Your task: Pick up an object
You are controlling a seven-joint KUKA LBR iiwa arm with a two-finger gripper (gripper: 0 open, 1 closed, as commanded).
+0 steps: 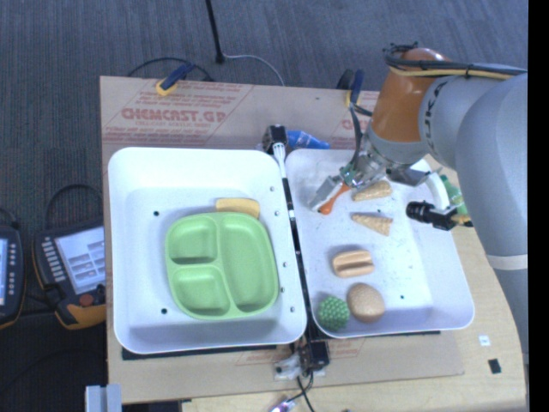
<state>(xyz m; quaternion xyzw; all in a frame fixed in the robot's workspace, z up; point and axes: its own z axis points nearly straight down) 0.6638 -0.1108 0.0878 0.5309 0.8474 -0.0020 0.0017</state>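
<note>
Grey metal fingers (337, 185) point down into the far-left corner of the right bin (429, 303). Their tips are just beside an orange carrot-shaped piece (331, 199) that lies on the bin floor. From this height it cannot be told whether they are spread or closed, nor whether they touch the piece. Just right of the tips lies a pale wedge (371, 191). A second wedge (374, 222) sits a little nearer the front edge of the counter (171, 114), the two apart. Toward the middle of the bin rests a hot-dog bun (352, 263). In the bin's near-left corner a green knobbly ball (334, 312) and a tan roll (366, 301) lie side by side, touching or nearly so.

Above the fingers the arm (480, 144) rises grey, its orange band (401, 101) over the bin's far edge, and stretches off toward the counter's right edge.

The left bin (137, 196), butted against the right one along the counter's middle, holds a green divided plate (223, 264) with three compartments, flat on the bin floor. A yellow block (238, 206) lies at the plate's far edge, touching it.

Beyond the bins, near the counter's far edge, a blue object (305, 139) lies where the two bins meet. A yellow clamp (174, 78) grips the far edge of the brown board near its left corner.
</note>
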